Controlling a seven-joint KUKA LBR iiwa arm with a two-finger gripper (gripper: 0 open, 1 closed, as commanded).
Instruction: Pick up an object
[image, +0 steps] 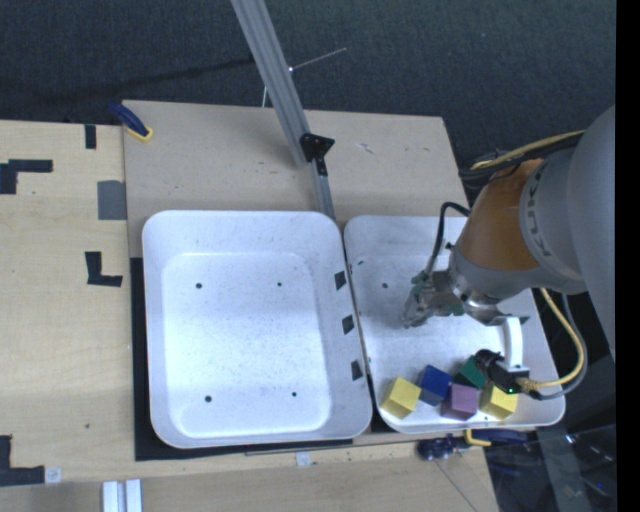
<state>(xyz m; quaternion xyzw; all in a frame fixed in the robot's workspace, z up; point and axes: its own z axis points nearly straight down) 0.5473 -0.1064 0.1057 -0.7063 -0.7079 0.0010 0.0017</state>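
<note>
My gripper (414, 311) hangs over the middle of the right bin (385, 262), pointing down toward the bin floor, with nothing visible between its fingers. Below it, along the bin's near edge, lie several small blocks: a yellow one (402, 397), a blue one (434, 382), a purple one (463, 399), a green one (473, 372) and another yellow one (500, 401). The blocks are well clear of the gripper, toward the lower right. The grey arm with its orange band (500, 230) comes in from the right.
The left bin (240, 330) sits beside the right one, sharing a raised rim between them. A grey metal rod (285, 90) slants across the bench behind the bins. A blue and yellow object (131, 120) lies at the bench's far left.
</note>
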